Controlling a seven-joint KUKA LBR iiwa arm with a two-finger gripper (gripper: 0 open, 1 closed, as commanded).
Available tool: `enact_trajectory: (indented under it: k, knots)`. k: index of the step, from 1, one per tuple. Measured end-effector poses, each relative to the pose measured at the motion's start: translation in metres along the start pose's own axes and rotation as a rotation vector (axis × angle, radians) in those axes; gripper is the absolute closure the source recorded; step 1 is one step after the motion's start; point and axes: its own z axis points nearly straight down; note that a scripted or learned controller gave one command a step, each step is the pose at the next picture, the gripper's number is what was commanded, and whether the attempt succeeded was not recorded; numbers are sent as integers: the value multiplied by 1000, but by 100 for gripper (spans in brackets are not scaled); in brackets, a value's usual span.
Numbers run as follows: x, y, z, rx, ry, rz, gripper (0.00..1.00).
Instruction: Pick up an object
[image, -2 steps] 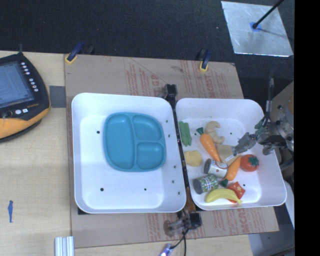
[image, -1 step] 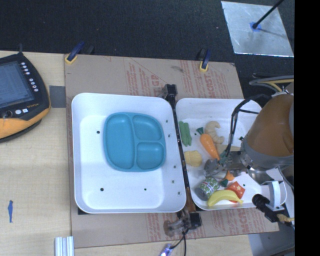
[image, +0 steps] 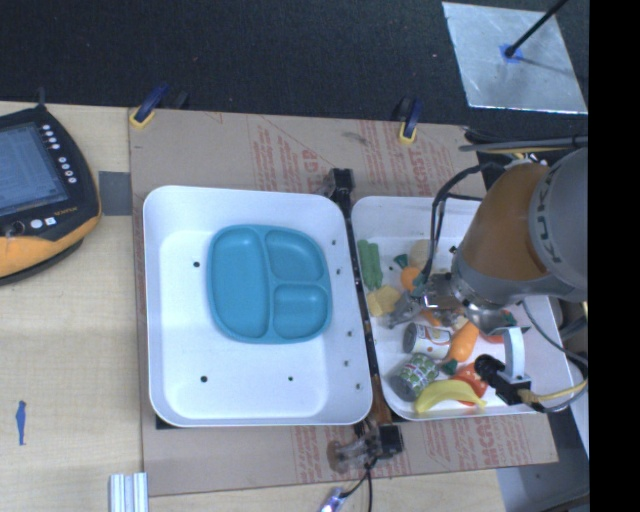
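Arm: the grey arm (image: 545, 235) with the orange band comes in from the right and leans low over the right bin.
Pincer: the pincer (image: 428, 300) is down among the toys in the right bin. The arm covers most of it, so I cannot tell if it is open or closed, or if it has anything.
Right bin: the white right bin (image: 392, 212) holds a pile of small toy foods.
Banana: a yellow banana (image: 446, 397) lies at the near edge of the right bin.
Carrot: an orange carrot (image: 464, 340) lies just right of the pincer, close to the arm.
Green can: a small green can (image: 418, 373) sits near the banana, on its far left side.
Green stick: a long green piece (image: 372, 264) lies at the left side of the right bin, close to the wall.
Red thing: a small red piece (image: 472, 379) is just beside the banana.
Left bin: the white left bin (image: 180, 380) sits beside the right bin.
Blue plate: a blue plate (image: 268, 282) with three parts lies flat in the middle of the left bin.
Surface: the surface (image: 60, 400) is light wood with brown card under the bins.
Yellow box: a yellow box with a screen (image: 35, 195) rests at the far left of the surface.
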Motion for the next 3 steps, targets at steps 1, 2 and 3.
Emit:
enact_trajectory:
  k: [1,2,3]
  knots:
    - [1,87,-1,-2,1,3,0]
    - [0,86,-11,0,1,1,100]
    - [46,21,-101,-1,2,2,100]
